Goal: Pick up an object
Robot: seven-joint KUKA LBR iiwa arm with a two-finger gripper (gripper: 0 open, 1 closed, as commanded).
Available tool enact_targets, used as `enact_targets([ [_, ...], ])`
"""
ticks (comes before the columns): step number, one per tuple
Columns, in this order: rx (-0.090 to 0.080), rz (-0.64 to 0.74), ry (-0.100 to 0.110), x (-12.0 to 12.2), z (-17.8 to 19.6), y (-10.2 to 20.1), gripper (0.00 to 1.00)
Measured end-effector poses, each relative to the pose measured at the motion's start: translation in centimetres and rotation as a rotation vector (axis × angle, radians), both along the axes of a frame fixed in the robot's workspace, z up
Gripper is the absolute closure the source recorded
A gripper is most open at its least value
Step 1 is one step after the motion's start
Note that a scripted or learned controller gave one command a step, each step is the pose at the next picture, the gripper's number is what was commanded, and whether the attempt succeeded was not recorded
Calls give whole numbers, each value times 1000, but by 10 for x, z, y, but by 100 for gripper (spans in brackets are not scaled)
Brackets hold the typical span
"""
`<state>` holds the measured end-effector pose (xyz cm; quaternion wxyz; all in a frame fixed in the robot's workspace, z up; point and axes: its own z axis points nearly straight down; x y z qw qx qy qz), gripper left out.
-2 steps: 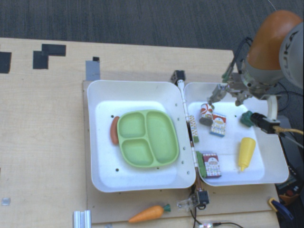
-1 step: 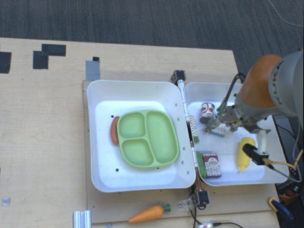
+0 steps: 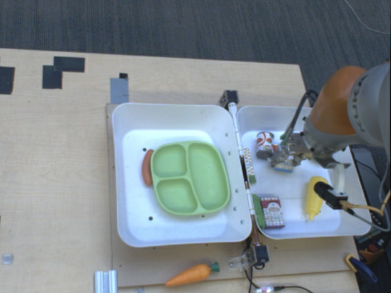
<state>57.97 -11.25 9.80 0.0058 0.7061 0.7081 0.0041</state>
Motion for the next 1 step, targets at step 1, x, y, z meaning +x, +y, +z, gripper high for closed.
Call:
enact_targets([
  [1,4,2,12,-76,87,78,100],
])
